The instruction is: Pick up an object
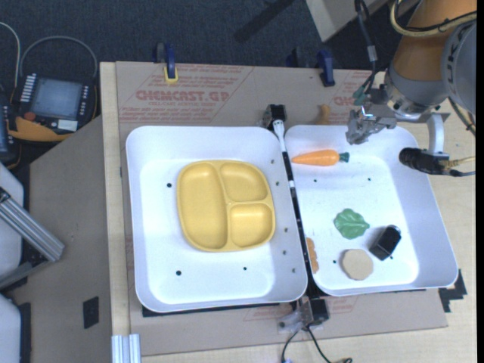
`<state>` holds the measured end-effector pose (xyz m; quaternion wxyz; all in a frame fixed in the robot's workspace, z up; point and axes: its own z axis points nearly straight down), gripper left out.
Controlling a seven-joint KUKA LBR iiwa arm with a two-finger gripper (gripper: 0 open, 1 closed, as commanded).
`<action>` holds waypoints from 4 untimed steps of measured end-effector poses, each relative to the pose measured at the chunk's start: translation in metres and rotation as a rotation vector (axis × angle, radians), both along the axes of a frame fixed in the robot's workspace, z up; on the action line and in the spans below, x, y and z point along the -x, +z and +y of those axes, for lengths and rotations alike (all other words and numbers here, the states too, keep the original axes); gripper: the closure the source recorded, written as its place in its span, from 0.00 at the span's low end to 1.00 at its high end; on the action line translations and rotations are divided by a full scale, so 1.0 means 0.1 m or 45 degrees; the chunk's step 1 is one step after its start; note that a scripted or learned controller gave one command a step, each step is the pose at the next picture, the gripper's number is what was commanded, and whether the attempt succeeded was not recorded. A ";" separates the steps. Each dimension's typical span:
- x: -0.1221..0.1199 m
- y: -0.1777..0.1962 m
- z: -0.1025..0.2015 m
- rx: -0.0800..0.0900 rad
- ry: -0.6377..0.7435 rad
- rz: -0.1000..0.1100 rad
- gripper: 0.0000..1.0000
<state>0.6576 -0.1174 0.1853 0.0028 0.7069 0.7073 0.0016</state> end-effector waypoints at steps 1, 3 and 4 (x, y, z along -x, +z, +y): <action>-0.02 0.65 0.02 0.000 0.001 -0.003 1.00; 0.03 0.62 1.11 -0.004 0.006 0.011 1.00; 0.06 0.46 1.65 -0.005 0.007 0.013 1.00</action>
